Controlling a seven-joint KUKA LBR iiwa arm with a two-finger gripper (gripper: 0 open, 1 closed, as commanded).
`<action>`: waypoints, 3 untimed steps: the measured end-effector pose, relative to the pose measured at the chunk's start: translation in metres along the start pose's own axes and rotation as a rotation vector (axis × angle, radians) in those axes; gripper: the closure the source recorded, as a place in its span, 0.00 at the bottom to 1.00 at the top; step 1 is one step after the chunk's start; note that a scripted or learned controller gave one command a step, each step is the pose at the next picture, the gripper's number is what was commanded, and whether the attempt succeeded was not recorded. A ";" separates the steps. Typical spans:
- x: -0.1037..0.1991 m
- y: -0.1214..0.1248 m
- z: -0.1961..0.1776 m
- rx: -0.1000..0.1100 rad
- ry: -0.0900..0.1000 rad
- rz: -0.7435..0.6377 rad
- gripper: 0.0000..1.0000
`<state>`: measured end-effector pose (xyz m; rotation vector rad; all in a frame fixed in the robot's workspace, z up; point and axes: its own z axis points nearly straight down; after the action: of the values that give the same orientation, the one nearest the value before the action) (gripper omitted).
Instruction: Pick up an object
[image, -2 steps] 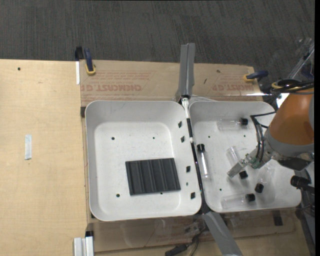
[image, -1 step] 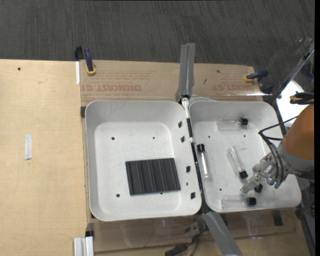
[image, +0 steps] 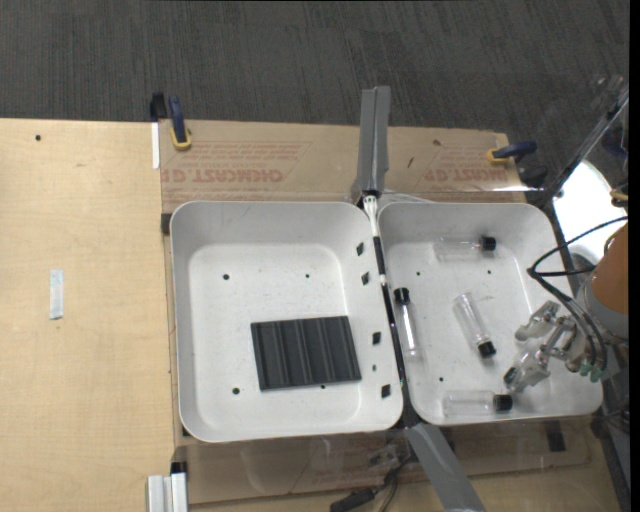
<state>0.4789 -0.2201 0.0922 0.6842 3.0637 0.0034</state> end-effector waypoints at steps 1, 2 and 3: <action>-0.001 -0.001 -0.023 0.001 -0.001 -0.245 0.00; -0.001 -0.001 -0.094 0.001 -0.002 -0.454 0.00; 0.013 0.031 -0.081 0.000 0.001 -0.524 0.00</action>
<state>0.4800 -0.1861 0.1734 -0.1332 3.1369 0.0030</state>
